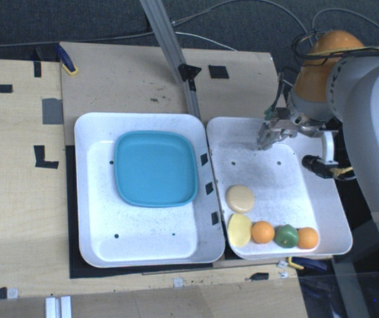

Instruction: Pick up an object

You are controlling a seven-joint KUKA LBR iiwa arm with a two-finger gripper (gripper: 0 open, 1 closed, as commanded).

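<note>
Over the far end of the right bin (322,207), the end effector (267,140) hangs with its fingers pointing down toward the bin's white floor, near the back wall. Whether those fingers are apart or together cannot be told at this size and angle; nothing shows between them. The arm (348,91) comes in from the right, its grey body large at that edge, with the orange band (327,61) sitting above the wrist and dark cables looping over it. The wrist bends down and to the left, so the tool sits well inside the bin's far-left part.

All the loose things lie at the near end of that same bin, well apart from the end effector. A round beige piece (240,198) lies closest to it, with a yellow lemon-shaped piece (239,230) just in front, the two touching or nearly so. To the right of the yellow one runs a row along the near wall: a small orange ball (262,232), a green piece (285,236), and another orange ball (307,238), each just beside the next.

The left bin (97,177) holds a blue square plate (156,167) lying flat near its middle. Both bins sit side by side on the table (17,177), and a slanted grey metal bar (169,38) rises behind them.
</note>
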